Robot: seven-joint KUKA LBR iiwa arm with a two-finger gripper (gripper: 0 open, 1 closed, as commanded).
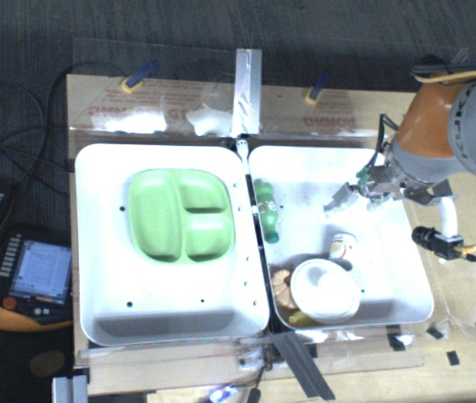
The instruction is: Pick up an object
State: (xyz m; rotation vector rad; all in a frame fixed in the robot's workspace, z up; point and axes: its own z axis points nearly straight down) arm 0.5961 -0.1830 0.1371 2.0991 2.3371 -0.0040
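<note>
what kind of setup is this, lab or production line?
Most likely a lab grasping rig, not a production line: two white bins taped to a plywood bench, assorted toy-like items such as a green divided plate, and a teach pendant lying on carpet.

The right bin [389,305] has open floor in its upper middle; a green bottle [265,211] lines its left wall, while white bowl [325,290] and small cup [342,246] crowd its lower part.
</note>
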